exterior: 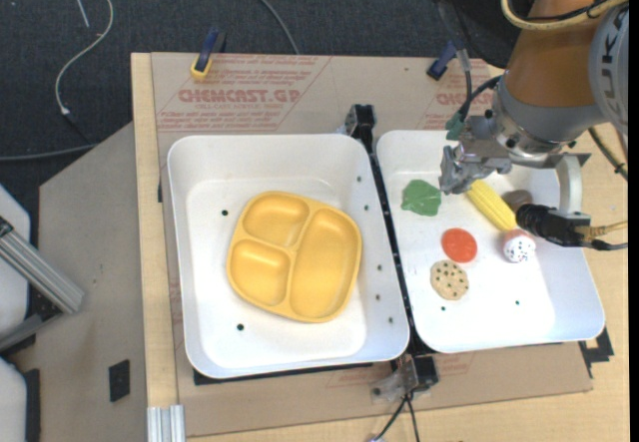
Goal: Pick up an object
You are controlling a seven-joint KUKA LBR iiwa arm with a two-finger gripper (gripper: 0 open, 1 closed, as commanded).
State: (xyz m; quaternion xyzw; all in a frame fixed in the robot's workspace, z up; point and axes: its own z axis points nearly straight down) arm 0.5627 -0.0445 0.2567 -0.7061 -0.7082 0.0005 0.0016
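My gripper (451,180) hangs over the back of the right bin (559,320), between a green leaf-shaped piece (421,199) on its left and a yellow corn cob (491,205) on its right. Its fingertips sit close to both, and nothing shows between them. In front of it lie a red round piece (459,244), a chocolate-chip cookie (449,279) and a white die with dots (517,249). A brownish thing (516,200) peeks out behind the corn.
The left bin (190,230) holds a yellow three-compartment plate (296,254). Both bins rest on a cardboard sheet (150,260) held by blue clamps (207,51) at the back. Cables trail over the dark floor beyond.
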